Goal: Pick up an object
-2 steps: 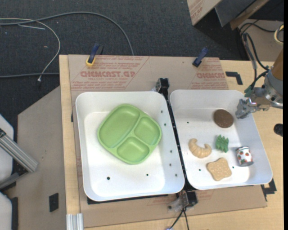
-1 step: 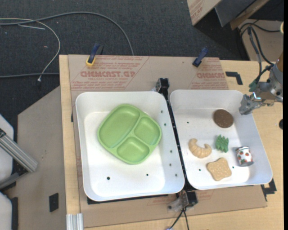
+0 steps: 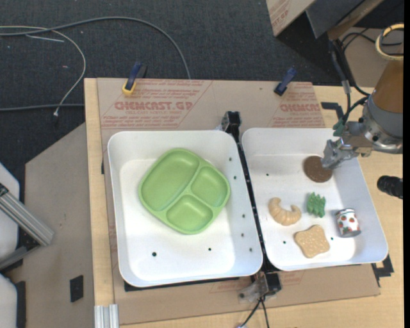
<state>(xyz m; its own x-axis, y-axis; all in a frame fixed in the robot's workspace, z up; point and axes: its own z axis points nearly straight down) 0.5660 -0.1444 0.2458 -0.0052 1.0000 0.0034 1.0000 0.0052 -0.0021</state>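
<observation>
The right bin (image 3: pixel 368 192) holds several small items. A brown round cookie (image 3: pixel 316 170) lies near its back, a tan croissant (image 3: pixel 284 211) and a green leafy piece (image 3: pixel 315 204) sit in the middle, and a slice of toast (image 3: pixel 312 241) and a small white-and-red cup (image 3: pixel 347 222) lie toward the front. My gripper (image 3: pixel 334 154) reaches in from the right and is low over the cookie's upper right edge, touching or nearly touching it. Nothing is lifted off the bin floor.
The left bin (image 3: pixel 128 243) holds a green divided plate (image 3: pixel 184 189). A black divider (image 3: pixel 246 192) runs between the two bins. Blue clamps (image 3: pixel 285 81) and a yellow-blue clamp (image 3: pixel 134 77) sit at the board's back edge. A cardboard box (image 3: pixel 288 13) stands behind.
</observation>
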